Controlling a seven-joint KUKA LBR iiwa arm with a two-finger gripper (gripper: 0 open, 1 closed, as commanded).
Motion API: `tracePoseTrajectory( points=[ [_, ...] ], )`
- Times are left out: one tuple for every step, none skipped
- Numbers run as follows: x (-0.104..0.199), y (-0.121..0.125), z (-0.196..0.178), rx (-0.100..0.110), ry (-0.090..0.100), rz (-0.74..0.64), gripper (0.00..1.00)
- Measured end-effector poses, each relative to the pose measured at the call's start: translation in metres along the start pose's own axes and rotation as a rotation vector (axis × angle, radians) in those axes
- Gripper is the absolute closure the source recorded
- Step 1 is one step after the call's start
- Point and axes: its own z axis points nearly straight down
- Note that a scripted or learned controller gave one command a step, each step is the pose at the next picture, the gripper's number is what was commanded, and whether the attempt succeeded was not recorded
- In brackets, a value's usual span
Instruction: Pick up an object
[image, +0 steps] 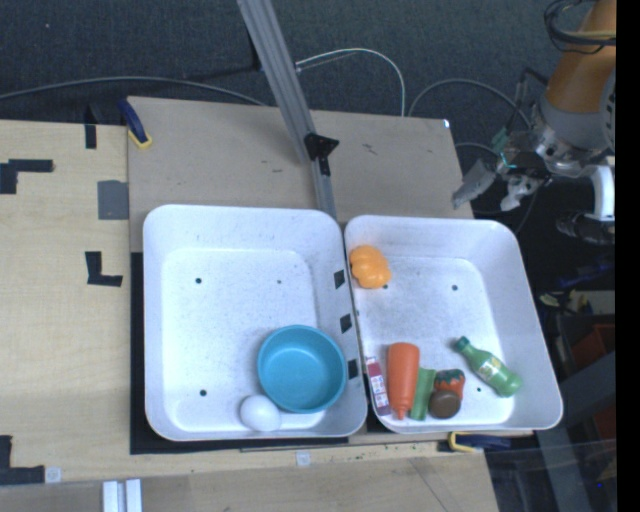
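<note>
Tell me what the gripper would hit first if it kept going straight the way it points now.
The gripper points down-left from outside the bins. Continuing that way, it would probably meet the right bin at its far rim or floor first, short of the orange fruit. Depth is unclear.

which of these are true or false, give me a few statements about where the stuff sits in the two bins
1. The blue bowl sits in the left bin. True.
2. The white ball lies in the right bin. False: it lies in the left bin, beside the bowl.
3. The carrot lies in the right bin. True.
4. The gripper holds the green bottle. False: the green bottle lies in the right bin, and the gripper is off beyond that bin's far corner.
</note>
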Motion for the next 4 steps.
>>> tracePoseTrajectory(
  points=[
    [0.000,0.000,0.000,0.000,0.000,0.000,0.00],
    [0.002,-0.002,0.065,0.006,0.001,0.001,0.00],
    [-0.004,-0.003,0.112,0.005,0.001,0.001,0.00],
    [-0.005,-0.003,0.162,0.008,0.000,0.001,0.00]
  ],
)
